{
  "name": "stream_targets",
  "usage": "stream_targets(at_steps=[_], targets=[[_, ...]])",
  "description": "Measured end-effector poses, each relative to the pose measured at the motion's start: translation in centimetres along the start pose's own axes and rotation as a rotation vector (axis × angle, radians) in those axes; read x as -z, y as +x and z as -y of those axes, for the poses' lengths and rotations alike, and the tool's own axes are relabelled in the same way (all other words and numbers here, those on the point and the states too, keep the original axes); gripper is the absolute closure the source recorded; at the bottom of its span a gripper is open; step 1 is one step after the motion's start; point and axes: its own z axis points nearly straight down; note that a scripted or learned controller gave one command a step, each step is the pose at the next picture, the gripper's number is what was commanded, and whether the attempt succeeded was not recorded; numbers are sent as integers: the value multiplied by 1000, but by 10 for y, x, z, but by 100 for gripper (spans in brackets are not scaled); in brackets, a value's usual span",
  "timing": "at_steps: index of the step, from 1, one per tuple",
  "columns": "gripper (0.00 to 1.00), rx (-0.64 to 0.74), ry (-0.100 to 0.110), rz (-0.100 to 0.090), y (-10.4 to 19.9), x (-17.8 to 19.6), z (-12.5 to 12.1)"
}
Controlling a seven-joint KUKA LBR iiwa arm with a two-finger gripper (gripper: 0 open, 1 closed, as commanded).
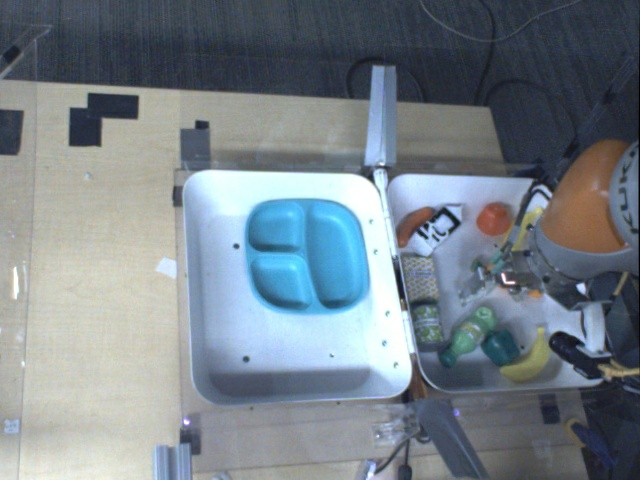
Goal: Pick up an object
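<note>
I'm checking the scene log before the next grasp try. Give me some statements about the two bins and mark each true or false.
1. The blue divided tray lies in the left bin. True.
2. The banana lies in the left bin. False: it lies in the right bin, near its front edge.
3. The green bottle lies beside the banana's bin-mate, the teal cup. True.
4. The gripper hovers over the blue tray. False: it is over the right bin.

Right bin (432, 376) crowded; left bin (215, 348) open around the blue tray (305, 253).
</note>
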Motion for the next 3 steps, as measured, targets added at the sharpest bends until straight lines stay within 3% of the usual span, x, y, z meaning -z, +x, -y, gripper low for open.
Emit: stream_targets(at_steps=[1,2,3], targets=[[100,1,2,-2,1,7,-1],[0,1,2,-2,0,7,-1],[0,124,-1,-6,-42,-11,-58]])
